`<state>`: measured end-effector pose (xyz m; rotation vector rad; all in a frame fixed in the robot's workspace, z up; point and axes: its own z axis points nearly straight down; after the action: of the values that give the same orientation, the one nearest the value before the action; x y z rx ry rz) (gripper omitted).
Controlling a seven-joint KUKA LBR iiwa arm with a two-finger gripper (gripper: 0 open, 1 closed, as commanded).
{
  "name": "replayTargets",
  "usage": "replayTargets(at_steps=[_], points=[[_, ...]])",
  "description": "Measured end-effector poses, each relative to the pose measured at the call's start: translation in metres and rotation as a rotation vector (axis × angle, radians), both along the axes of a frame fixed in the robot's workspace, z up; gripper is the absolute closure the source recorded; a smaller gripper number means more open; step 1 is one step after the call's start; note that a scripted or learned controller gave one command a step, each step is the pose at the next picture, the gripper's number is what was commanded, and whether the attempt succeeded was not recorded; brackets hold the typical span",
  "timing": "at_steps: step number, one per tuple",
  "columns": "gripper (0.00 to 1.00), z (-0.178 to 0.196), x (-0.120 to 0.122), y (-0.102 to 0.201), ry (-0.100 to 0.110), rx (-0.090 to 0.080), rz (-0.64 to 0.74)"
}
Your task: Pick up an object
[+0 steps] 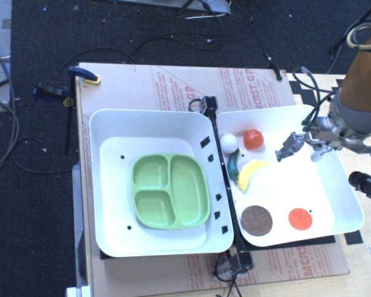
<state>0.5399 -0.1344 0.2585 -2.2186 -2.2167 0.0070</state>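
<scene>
banana [250, 173] curved, long axis running diagonally upper-right

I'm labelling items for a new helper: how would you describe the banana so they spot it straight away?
Look in the right bin, the one without the green tray. Near its left wall, about halfway down, lies the banana, just below a white ball and touching a teal object. It is the only yellow, curved thing there; its neighbours are round and white, red, brown or orange.

Pale green tray [171, 190], yellow banana [250, 172], speckled brown disc [257, 219], white bins [111, 166]
</scene>
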Motion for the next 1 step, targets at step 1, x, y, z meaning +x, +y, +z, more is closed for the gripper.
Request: replayTargets(at_steps=[1], points=[[0.00,0.0033,0.0012,0.0002,-0.007,-0.001,0.001]])
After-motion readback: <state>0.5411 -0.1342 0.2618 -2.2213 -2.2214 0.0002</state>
